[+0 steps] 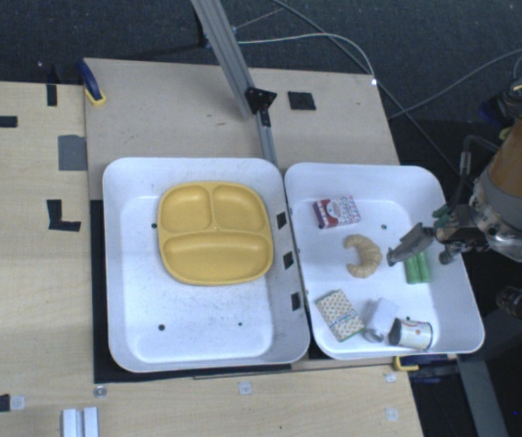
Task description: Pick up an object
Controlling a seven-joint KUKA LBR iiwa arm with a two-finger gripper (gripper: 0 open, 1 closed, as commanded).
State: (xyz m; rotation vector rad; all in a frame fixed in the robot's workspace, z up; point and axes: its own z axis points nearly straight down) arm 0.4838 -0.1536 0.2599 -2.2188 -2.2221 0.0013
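Nearest the camera, along the front wall of the right bin (pixel 443 194), lie three things in a row: a small patterned packet (pixel 339 313), a pale crumpled piece (pixel 380 317) just beside it, and a tipped white cup with a dark rim (pixel 412 333) in the front corner. All three sit below and a little to the left of the gripper (pixel 422 241) as the camera sees it, the cup closest to it and the packet farthest.

The gripper hangs over the right-hand part of that same bin, at the end of the grey arm (pixel 502 212) that comes in from the right. Its two dark fingers stand spread apart, with nothing between them. Directly under them, touching or nearly so, lies a green block (pixel 415 269) on the bin floor; whether the fingers reach it cannot be told.

Just to the left of the gripper, near the bin's middle, rests a tan croissant-shaped piece (pixel 363 255). Farther left and toward the back is a small red-and-white carton (pixel 335 211), lying flat.

Well apart from the gripper, across the wall where the two bins meet, the left bin (pixel 124 271) holds a yellow divided plate (pixel 214 232) with three compartments. It sits toward the back half of that bin, with a few dark specks on the bare floor in front of it.

Beyond both bins, a grey metal pole (pixel 229 48) slants up across the wooden bench (pixel 151 107).
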